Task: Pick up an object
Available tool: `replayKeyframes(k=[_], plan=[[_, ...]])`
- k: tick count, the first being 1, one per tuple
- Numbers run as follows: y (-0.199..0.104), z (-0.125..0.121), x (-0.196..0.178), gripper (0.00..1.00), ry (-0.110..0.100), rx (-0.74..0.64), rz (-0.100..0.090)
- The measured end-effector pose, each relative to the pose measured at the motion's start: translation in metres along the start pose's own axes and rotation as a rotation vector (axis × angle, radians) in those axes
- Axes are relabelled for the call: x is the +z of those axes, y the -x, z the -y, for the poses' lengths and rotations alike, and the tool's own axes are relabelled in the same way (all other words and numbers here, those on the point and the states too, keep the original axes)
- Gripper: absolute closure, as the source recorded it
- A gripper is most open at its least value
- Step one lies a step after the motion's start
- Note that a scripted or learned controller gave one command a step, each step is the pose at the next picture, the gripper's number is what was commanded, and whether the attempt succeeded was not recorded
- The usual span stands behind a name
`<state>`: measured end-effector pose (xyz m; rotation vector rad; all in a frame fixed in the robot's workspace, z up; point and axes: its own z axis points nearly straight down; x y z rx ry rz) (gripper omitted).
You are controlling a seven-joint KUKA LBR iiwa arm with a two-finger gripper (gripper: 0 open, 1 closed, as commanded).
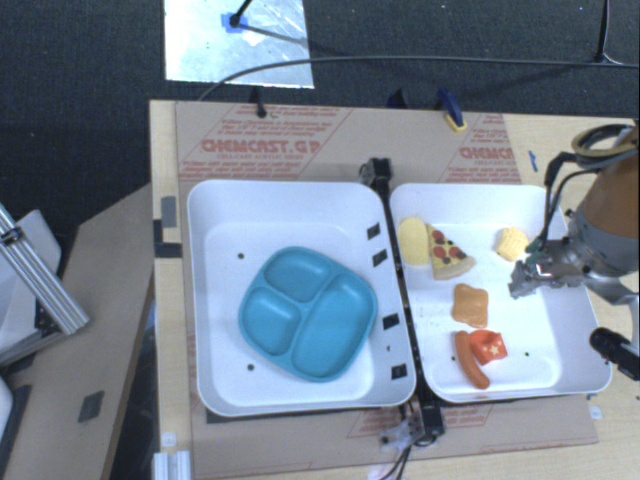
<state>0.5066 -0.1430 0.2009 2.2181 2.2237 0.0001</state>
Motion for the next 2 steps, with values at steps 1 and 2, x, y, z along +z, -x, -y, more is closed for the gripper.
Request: replayKeyframes(k=[1, 2], plan=[[-0.047, -0.008, -0.012, 1.00, 0.003, -0.007, -0.002], [-0.098, -0.012, -0.005, 1.00, 0.001, -0.008, -0.003]])
